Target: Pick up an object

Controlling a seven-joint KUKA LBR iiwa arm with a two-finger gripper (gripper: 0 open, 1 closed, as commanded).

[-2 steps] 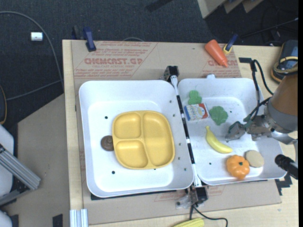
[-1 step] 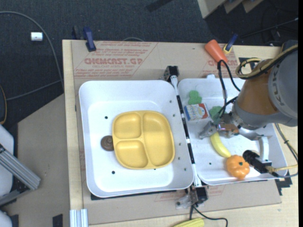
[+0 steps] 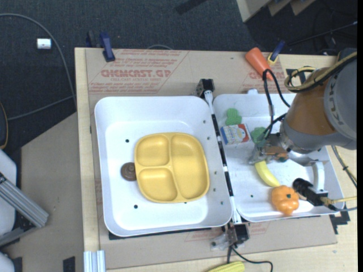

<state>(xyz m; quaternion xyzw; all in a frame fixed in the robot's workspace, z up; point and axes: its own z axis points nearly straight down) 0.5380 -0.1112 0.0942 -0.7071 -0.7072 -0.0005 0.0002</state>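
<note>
Claw (image 3: 265,152) sits low in the right bin (image 3: 247,208), finger state cannot be told; banana (image 3: 265,173) lies just below it, orange pumpkin (image 3: 285,199) beyond the banana. Bins rest on a cardboard-covered tabletop (image 3: 136,69) over dark carpet (image 3: 39,95).

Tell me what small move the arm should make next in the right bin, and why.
Probably a short descent onto the banana. The gripper sits just above the banana's upper end, and nothing shows between its fingers. The milk carton and orange pumpkin lie apart, so the banana looks the nearest thing to pick up.
</note>
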